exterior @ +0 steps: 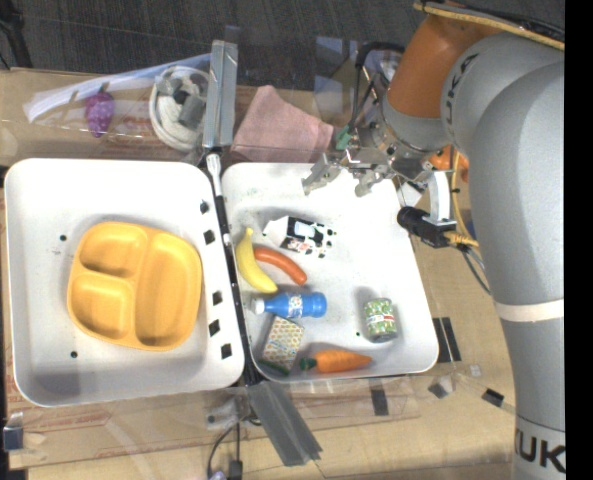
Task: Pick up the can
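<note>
The can (379,319) is small and green with a pale top. It stands in the right bin (416,313), near that bin's front right corner. My gripper (342,180) hangs over the bin's far edge, well behind the can. It is open, with nothing between its two spread fingers (318,179).
The right bin also holds a banana (253,263), a red sausage (282,264), a blue bottle (294,305), a carrot (340,362), a patterned packet (283,340) and a black-and-white toy (307,236). A yellow divided plate (136,283) lies in the left bin. Behind the bins lies a pink cloth (276,128).
</note>
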Tool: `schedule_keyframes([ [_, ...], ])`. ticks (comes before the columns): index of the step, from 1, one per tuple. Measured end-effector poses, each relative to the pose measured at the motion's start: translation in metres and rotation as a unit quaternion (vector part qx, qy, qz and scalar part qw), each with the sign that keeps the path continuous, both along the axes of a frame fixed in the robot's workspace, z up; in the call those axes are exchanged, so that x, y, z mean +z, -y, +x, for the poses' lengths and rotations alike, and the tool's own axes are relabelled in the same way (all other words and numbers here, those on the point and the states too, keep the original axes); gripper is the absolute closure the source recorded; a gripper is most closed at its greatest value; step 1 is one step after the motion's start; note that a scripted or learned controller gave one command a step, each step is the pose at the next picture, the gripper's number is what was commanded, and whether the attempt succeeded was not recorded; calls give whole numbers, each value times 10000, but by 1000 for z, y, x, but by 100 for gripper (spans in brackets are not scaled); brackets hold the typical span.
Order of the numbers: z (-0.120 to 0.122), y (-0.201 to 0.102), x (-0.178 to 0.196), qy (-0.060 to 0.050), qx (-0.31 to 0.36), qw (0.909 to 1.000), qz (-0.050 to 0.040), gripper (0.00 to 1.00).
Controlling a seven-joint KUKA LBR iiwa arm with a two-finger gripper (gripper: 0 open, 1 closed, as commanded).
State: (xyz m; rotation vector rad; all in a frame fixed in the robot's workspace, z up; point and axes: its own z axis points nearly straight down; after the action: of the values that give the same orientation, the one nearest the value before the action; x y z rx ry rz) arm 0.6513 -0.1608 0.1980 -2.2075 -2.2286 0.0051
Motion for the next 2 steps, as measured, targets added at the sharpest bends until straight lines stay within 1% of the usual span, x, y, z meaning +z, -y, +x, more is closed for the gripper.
schedule_keyframes([
  [1,-42,-60,-84,107,245,9996,-21,0],
  [2,-54,31,-58,21,535,9986,-4,0],
])
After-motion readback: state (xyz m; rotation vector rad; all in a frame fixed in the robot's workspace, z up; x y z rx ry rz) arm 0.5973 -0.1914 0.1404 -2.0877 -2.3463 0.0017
